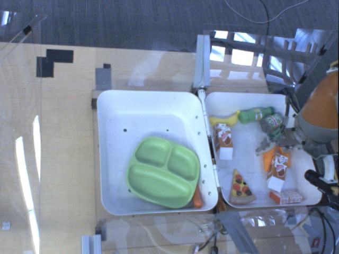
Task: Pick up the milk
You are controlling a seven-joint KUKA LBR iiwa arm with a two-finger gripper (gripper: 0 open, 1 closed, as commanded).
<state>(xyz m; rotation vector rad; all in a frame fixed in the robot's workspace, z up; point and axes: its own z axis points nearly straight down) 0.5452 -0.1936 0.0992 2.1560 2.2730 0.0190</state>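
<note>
Right now the question is which carton counts as the milk, since two look alike. Both sit in the right bin [212, 157], in the right half of the frame. One milk carton [224, 140] lies near that bin's left wall, just below the banana [224, 119], its long axis running nearly up and down the frame with the brown-printed end toward the top. A second carton [278, 172] of the same sort lies toward the bin's right side, tilted a little, next to an orange piece [269, 159] that touches or nearly touches it.

The arm comes in from the right edge, its orange band showing at mid-right. The gripper [273, 136] appears to sit just left of the wrist, over the green can [272, 122] and above the second carton in the frame; the metal parts there are too jumbled to say whether it is spread or closed, and nothing is seen between them.

From the gripper, the second carton lies a short way toward the bottom of the frame, while the first is well apart, to the left. I judge the nearer one the easier target, with the jaws set across its short width.
</note>
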